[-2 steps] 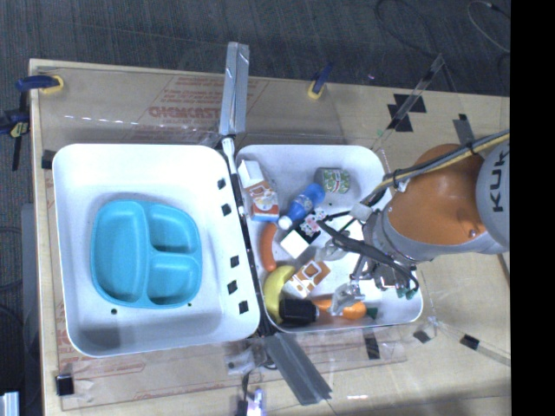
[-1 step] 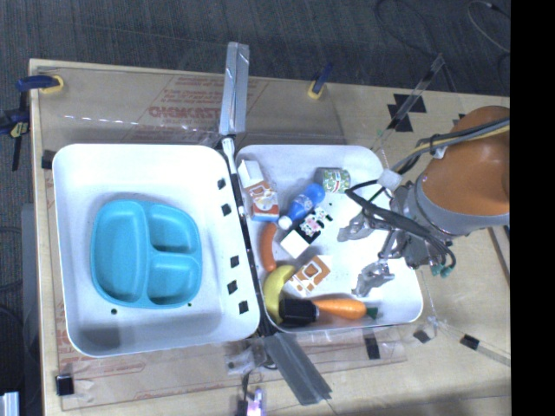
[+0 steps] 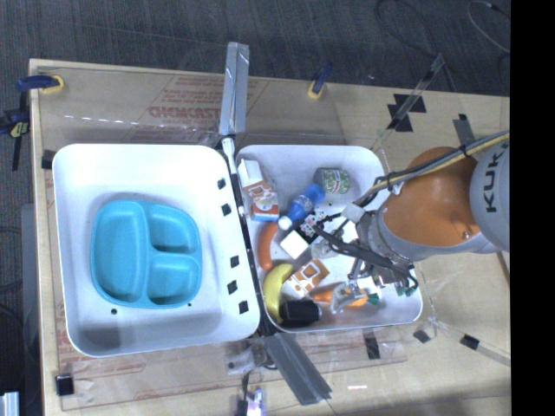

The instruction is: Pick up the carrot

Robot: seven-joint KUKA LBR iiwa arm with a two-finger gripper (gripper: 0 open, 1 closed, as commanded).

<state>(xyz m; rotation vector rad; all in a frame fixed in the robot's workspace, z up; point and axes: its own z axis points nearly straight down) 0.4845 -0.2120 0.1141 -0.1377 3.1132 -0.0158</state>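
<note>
The carrot [image 3: 267, 244] is an orange, elongated shape lying along the left wall of the right bin [image 3: 286, 156], partly covered by a white block [image 3: 295, 243]. My gripper [image 3: 355, 290] is low in the front right part of that bin, well to the right of the carrot, among cables and small items. A short orange piece [image 3: 323, 296] lies just left of the gripper; what it is cannot be told. The grey wrist with its orange band [image 3: 434, 206] hangs over the bin's right rim.
The right bin also holds a yellow banana [image 3: 277, 286], a black object [image 3: 300, 312], a blue bottle [image 3: 301, 206], a green-white can [image 3: 333, 180] and a small carton [image 3: 258, 196]. The left bin [image 3: 78, 172] holds a blue divided plate [image 3: 147, 251].
</note>
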